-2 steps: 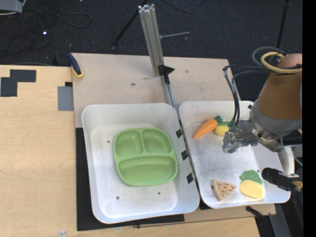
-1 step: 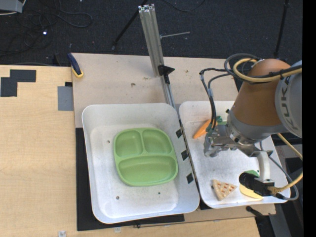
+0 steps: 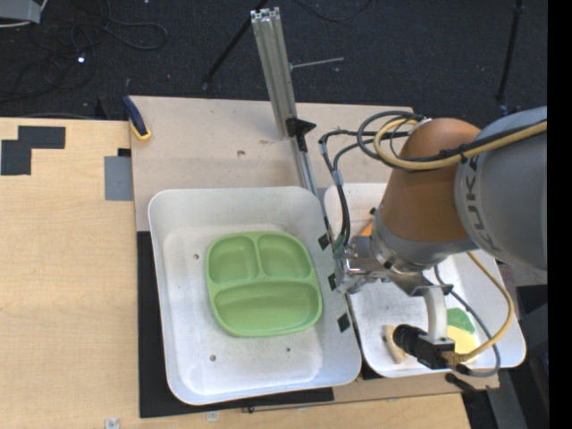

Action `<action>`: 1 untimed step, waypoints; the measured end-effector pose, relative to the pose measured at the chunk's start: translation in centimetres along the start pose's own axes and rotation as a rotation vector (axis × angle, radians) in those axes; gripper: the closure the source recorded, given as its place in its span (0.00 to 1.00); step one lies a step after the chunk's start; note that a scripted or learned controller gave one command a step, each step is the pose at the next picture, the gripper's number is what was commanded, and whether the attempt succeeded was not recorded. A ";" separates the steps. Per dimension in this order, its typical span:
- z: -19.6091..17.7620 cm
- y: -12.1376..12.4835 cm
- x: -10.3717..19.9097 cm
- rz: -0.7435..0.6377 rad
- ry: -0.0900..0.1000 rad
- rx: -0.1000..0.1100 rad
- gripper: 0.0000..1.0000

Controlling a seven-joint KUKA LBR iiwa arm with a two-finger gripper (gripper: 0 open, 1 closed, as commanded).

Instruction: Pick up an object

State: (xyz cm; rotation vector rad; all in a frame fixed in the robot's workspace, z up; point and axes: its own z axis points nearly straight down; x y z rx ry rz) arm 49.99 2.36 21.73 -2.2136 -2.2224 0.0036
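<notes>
We judge the reach is in hand: the arm (image 3: 429,195) hangs over the right bin (image 3: 505,280), its gripper (image 3: 359,264) by the bin's left wall. We cannot tell whether the gripper is spread or pressed together. A yellow-green thing (image 3: 461,322), perhaps two, lies near the front. Next we must centre over it and descend.

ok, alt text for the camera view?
A grey and orange robot arm hangs over the right white bin, hiding most of it; something yellow and green peeks out beside it. The left bin holds a green divided plate.
</notes>
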 end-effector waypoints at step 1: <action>-1.1 0.3 5.7 -0.002 -0.001 -0.002 1.00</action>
